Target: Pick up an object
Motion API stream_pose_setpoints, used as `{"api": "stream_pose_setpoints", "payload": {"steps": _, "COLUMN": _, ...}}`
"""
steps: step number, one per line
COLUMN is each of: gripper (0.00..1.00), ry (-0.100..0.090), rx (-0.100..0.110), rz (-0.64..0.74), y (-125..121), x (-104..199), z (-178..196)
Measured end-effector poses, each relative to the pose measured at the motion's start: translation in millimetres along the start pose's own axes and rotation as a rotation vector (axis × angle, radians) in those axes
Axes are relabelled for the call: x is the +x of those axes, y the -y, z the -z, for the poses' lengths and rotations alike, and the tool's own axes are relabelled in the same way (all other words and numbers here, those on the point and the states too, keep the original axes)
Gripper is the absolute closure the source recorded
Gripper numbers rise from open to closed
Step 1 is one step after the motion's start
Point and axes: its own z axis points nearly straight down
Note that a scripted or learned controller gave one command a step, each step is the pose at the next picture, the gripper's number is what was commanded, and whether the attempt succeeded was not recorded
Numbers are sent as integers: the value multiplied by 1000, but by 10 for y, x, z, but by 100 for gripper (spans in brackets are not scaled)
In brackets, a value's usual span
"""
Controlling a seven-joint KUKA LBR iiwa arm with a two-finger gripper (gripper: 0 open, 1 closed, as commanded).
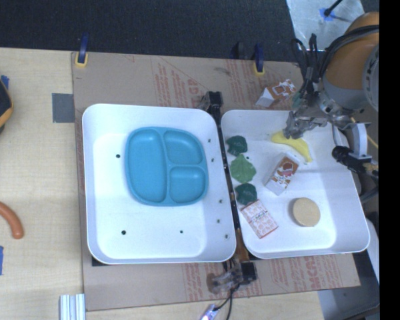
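Cardboard-covered bench, right shallow white bin [360, 205] | two-finger gripper [298, 127] above curved yellow plastic banana [295, 145], finger state indeterminate | banana: probably light, rigid, smooth; grasp mid-body.

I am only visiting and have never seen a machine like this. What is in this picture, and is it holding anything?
One camera looks down at a slant on a bench. A grey and orange robot arm reaches in from the right. Its tool is low over a yellow banana in the right bin; I cannot tell whether it grips it. That bin also holds green pieces, two small cartons and a round biscuit. The left bin holds a blue divided plate. A sausage lies on the bench.
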Motion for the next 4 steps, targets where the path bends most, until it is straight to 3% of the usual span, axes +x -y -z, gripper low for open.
{"api": "stream_pose_setpoints", "payload": {"steps": 1, "gripper": 100, "ry": 0, "rx": 0, "rz": 0, "y": 735, "x": 490, "z": 212}}
{"api": "stream_pose_setpoints", "payload": {"steps": 2, "gripper": 0, "ry": -1, "rx": 0, "rz": -1, "y": 736, "x": 486, "z": 211}}
{"api": "stream_pose_setpoints", "payload": {"steps": 3, "gripper": 0, "ry": -2, "rx": -5, "rz": -2, "y": 699, "x": -128, "z": -515}}
{"api": "stream_pose_setpoints", "payload": {"steps": 4, "gripper": 0, "ry": -2, "rx": -2, "rz": -1, "y": 72, "x": 149, "z": -533}}
